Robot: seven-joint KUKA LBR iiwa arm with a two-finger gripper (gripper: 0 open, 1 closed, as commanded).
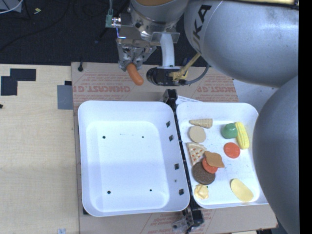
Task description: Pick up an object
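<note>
We see the grey metal fingers (131,62) grasping a small orange plastic sausage (135,74), at 12 o'clock above the left white bin (87,130).

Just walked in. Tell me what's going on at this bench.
The grey robot arm has picked an orange sausage-shaped toy. It sits between the fingers of the gripper, held up above the far edge of the left bin. The right bin holds the rest of the toy food, including a corn cob, a green piece, a red disc and a brown cookie.
</note>
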